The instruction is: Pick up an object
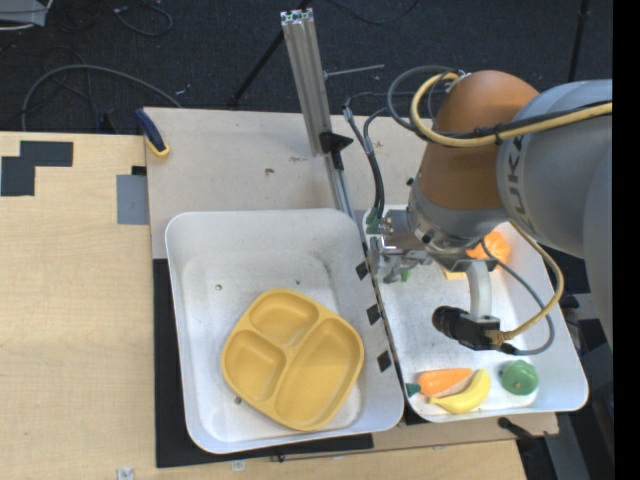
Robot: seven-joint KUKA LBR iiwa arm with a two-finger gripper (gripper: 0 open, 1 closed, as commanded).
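My gripper (pixel 398 260) hangs low over the left part of the right bin (pixel 418 336), close to the wall between the two bins. The bulky grey and orange wrist covers most of it from above. At the front of the right bin lie an orange carrot-like toy (pixel 444 379), a yellow banana (pixel 466 397) touching it, and a green round object (pixel 518 376). Another orange object (pixel 494 247) peeks out from behind the arm at the bin's back. The gripper is well apart from the front group of toys.
A yellow divided plate (pixel 292 358) lies in the front half of the left bin (pixel 185 243). A metal post (pixel 308 83) rises behind the bins, with cables beside it. Pale wooden benchtop (pixel 70 298) extends to the left.
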